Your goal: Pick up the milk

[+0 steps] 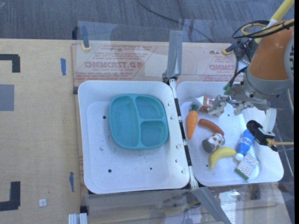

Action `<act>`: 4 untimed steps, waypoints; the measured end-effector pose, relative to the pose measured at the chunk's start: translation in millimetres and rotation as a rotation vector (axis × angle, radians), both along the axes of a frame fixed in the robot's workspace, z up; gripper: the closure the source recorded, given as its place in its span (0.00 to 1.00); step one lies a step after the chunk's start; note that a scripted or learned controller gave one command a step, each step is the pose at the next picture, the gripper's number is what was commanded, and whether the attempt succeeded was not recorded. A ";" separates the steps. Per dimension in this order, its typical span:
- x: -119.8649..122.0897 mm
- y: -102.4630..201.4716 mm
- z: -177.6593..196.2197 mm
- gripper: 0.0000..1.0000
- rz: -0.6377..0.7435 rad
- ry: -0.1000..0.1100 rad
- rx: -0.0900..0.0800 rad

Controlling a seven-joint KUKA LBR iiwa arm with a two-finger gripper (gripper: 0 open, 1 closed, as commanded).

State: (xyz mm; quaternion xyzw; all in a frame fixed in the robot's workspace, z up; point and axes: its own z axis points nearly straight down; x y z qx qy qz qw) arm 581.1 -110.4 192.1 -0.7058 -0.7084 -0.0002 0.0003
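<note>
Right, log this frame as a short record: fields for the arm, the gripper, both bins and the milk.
arm: grey KUKA arm with orange band, over the right bin
gripper: two-finger gripper, above the right bin's far side
left bin: shallow white bin holding a teal divided plate
right bin: shallow white bin with toy carrot, banana, blue bottle
milk: small patterned carton, near corner, untouched

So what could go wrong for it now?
The claw hangs near the top of the right bin, far from the milk in the bottom corner. The milk lies against a blue bottle and close to a banana, so the claw might knock those or pinch the wrong item.
</note>
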 end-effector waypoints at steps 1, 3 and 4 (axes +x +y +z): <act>-18.4 -16.4 -103.3 0.00 0.030 -0.010 -0.001; 37.6 -33.3 -92.4 1.00 -0.011 -0.011 -0.001; 7.1 -40.8 -6.5 1.00 -0.060 -0.002 -0.002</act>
